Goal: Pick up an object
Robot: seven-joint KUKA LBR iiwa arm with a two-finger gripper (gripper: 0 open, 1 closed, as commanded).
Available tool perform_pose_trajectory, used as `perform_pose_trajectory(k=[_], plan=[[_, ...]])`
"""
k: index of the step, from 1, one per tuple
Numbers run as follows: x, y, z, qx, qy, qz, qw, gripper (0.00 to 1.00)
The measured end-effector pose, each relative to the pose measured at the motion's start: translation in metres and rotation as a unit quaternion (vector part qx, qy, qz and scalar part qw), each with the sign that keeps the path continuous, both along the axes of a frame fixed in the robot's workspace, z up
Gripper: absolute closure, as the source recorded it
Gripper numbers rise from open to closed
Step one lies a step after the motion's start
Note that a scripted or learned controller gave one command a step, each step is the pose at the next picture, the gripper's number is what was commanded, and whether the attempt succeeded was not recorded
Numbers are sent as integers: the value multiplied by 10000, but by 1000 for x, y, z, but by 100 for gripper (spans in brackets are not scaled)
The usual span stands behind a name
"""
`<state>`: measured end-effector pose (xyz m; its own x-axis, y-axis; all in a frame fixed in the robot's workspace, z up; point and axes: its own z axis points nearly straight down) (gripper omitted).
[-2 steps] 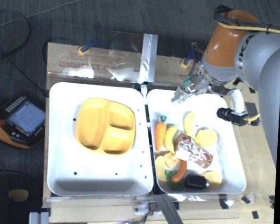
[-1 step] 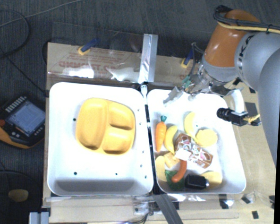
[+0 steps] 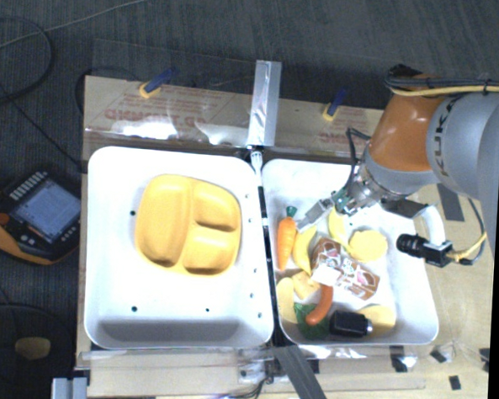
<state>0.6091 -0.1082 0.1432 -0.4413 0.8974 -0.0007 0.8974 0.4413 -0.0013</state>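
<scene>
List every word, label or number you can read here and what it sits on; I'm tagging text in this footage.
"KUKA": partly visible in dark letters on the grey arm, running vertically.
Printed packet in the right bin: red and white pattern, too blurred to read.
Handheld pendant on the floor at left: screen content too small to read.
Clear panel behind the bins: faint reddish print, unreadable.

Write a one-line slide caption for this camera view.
KUKA arm's gripper hovers above toy food in the right bin; yellow divided tray fills the left bin.

A robotics lab: a grey-and-orange arm [image 3: 439,138] over a plywood bench [image 3: 112,102] with two white bins [image 3: 95,311], cables [image 3: 23,46] on grey carpet, a teach pendant [image 3: 33,215] beside it.
</scene>
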Motion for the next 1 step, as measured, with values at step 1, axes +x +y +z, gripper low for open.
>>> perform_pose_trajectory(k=[1], plan=[[6, -33, 34, 2, 1, -944, 9955, 0]])
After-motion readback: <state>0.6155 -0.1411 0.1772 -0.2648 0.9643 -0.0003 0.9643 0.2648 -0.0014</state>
